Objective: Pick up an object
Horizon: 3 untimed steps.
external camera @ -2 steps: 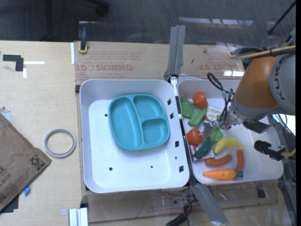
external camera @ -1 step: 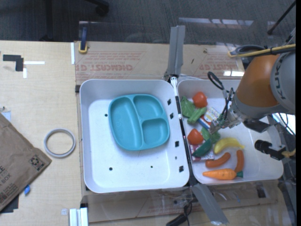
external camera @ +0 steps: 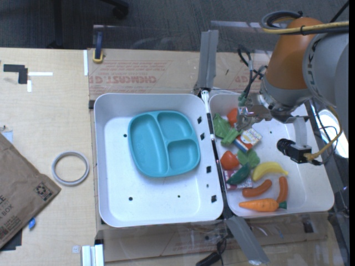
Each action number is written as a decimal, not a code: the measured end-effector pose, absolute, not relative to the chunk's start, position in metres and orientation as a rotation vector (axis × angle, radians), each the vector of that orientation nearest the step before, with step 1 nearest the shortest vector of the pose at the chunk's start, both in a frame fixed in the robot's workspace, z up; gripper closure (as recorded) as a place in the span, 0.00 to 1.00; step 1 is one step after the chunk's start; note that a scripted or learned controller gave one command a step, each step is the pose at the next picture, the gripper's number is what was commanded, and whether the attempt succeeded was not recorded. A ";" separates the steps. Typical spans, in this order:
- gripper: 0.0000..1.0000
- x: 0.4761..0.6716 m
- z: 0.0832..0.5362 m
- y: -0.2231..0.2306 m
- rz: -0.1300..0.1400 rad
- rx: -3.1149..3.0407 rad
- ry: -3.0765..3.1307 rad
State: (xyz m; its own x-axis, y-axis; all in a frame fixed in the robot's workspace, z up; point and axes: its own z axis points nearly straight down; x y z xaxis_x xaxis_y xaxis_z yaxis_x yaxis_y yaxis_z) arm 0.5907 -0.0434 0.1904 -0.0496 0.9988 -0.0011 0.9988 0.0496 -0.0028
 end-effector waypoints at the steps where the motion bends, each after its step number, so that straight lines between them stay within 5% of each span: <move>1: 1.00 0.543 0.290 -0.127 0.003 -1.974 -2.444; 2: 1.00 0.581 0.263 -0.049 0.004 -1.917 -2.487; 3: 1.00 0.596 0.234 -0.071 0.008 -2.593 -1.773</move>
State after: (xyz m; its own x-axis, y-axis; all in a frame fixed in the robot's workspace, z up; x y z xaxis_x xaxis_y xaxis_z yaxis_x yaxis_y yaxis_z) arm 0.5963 -0.0714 0.2342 0.3626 0.9319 -0.0039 0.9319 -0.3626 -0.0032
